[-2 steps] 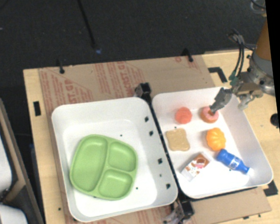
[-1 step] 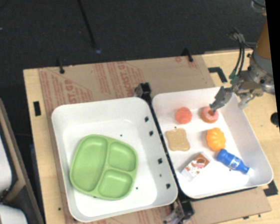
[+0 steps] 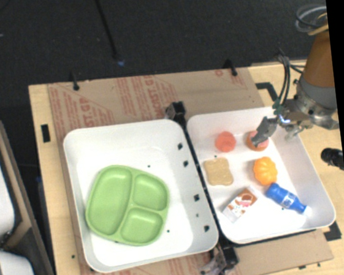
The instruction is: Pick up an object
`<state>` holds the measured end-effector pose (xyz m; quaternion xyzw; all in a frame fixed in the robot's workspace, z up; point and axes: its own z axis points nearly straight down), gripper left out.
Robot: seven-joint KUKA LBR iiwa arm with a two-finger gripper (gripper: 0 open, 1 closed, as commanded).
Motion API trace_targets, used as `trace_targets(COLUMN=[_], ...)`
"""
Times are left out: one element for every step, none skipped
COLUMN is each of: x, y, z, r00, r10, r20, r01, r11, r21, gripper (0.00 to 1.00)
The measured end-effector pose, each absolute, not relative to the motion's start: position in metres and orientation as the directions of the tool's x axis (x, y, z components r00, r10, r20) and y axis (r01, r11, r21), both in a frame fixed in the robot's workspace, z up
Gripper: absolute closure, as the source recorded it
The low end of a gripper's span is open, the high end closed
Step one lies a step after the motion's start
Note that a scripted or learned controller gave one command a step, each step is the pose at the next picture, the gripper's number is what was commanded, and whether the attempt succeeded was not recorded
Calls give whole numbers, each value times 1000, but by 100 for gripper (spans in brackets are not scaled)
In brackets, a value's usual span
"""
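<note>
Orange-red target: small round piece [image 3: 259, 142] at the back of the right bin [image 3: 319, 191], near the far wall
hand: hand [image 3: 264, 132] sits right over that piece, touching or just above it; arm comes in from the right edge, slanting down-left
hand state: can't tell how far open it is or whether it has anything; the grey tip hides the contact, nothing visibly lifted
key relation: target lies directly under the tip, no sideways travel needed, I'd judge; piece looks round, so no long axis to line up with
nearest neighbour: pink disc [image 3: 225, 141] just left of the target, apart from it
below: orange ball [image 3: 264, 170] near, toward the front
further out: tan toast slice [image 3: 218, 172], red-white carton [image 3: 239, 204], blue bottle [image 3: 285, 197] lying slanted at front right
obstruction: nothing between tip and target; far wall is close
left bin: green divided plate [image 3: 127, 205], well apart
</note>
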<state>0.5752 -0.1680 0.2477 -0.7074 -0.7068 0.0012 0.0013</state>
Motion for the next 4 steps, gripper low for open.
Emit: trace_targets(x=[566,565,566,567], y=[-172,-173,-173,-177], z=[199,157,170,233], r00=[1,1,2,1], r10=[1000,1000,1000,1000], r20=[1,0,-1,-2], r01=[1000,1000,1000,1000], r11=[-1,-1,-2,-1], r21=[-4,-3,2,6], gripper=[0,0,100,100])
